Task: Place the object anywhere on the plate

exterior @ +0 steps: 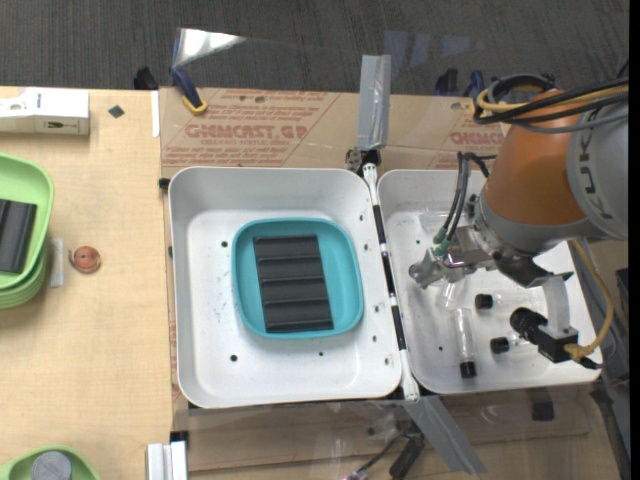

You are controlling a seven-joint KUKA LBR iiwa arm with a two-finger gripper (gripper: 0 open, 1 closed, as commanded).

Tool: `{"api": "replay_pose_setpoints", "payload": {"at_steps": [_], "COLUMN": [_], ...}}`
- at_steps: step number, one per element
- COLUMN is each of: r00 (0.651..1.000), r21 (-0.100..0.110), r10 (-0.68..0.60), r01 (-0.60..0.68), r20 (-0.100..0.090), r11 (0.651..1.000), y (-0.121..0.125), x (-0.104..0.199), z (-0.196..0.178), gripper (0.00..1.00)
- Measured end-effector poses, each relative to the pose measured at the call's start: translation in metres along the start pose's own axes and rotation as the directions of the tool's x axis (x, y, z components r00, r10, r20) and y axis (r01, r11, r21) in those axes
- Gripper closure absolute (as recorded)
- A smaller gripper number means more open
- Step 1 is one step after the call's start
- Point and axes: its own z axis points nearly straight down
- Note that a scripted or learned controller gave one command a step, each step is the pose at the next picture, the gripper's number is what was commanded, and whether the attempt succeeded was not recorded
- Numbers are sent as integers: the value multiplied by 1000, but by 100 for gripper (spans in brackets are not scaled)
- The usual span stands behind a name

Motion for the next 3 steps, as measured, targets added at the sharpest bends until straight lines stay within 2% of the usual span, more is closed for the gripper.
{"api": "replay_pose_setpoints", "payload": {"at_steps": [1, 2, 3], "r00": [995, 995, 1000], "r21": [-1, -1, 0], "r10": [-101, -101, -27], "r01": [101, 101, 27], "r20": [1, 1, 2], "r11": [995, 995, 1000], "y": [5, 5, 21], "x": [89, 88, 52], "z": [-11, -11, -25], "gripper": [100, 0, 0]}}
